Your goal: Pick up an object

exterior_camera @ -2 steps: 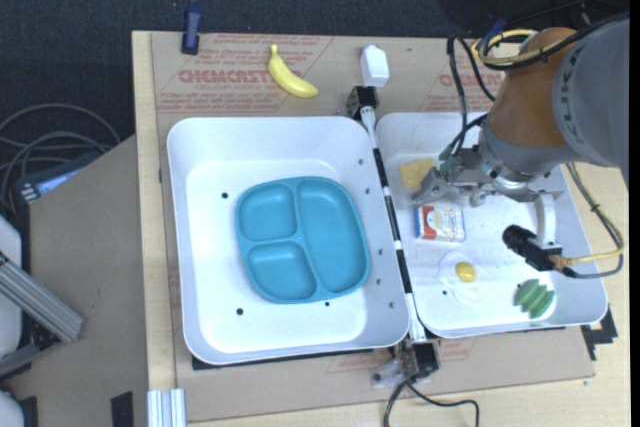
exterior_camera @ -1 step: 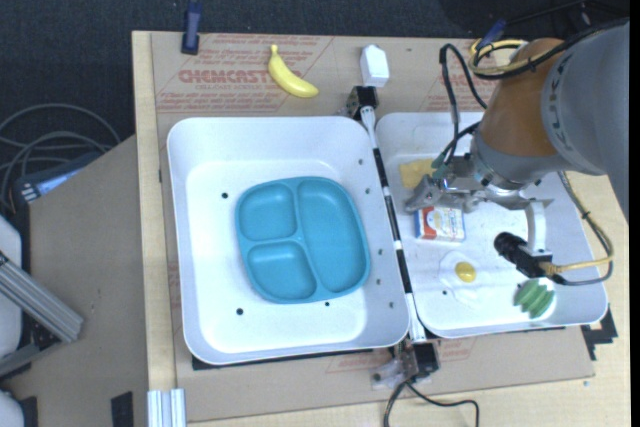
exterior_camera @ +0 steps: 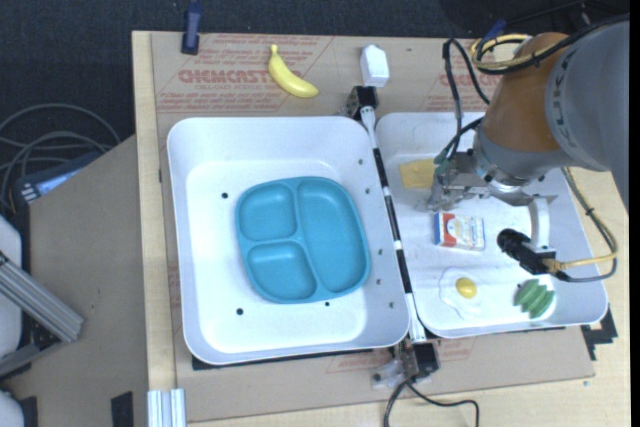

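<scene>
Overhead, the end effector (exterior_camera: 452,192) hangs above the small carton (exterior_camera: 459,231); its grip state is unclear.

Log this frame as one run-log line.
arm: over right bin | gripper: above small carton | grasp: none seen | left bin: blue divided plate

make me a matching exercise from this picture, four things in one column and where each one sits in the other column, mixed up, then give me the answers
Things:
1. blue divided plate
2. banana
3. fried egg toy
4. small red and white carton

Places:
A. on the bench beyond the bins
B. in the right bin, just below the end effector
C. in the left bin
D. near the right bin's front edge, beside a green item

Pairs: 1-C, 2-A, 3-D, 4-B
</scene>
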`<state>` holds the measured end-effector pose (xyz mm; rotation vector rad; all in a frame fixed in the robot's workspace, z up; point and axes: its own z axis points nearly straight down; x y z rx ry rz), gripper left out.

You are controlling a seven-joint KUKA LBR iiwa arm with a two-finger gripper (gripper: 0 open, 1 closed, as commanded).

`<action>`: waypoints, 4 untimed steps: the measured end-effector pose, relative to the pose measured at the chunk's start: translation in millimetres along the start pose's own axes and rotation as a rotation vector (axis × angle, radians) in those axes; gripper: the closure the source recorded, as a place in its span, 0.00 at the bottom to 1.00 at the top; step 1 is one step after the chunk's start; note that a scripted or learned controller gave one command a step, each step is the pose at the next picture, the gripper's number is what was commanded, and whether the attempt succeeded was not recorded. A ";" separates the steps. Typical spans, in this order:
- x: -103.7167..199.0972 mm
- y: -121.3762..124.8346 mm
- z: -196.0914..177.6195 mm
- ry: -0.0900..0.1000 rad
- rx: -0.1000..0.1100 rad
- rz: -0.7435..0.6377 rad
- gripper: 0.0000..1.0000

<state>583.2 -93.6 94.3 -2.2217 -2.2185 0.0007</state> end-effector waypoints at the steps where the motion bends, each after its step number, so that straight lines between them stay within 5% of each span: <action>1: 0.0 -0.1 0.1 0.000 0.000 0.000 0.00; 2: -2.9 -43.9 10.3 0.000 0.001 -0.001 0.00; 3: -2.6 -43.5 0.4 -0.001 -0.001 0.000 1.00; 4: 71.8 -51.8 -118.3 0.000 -0.002 -0.002 1.00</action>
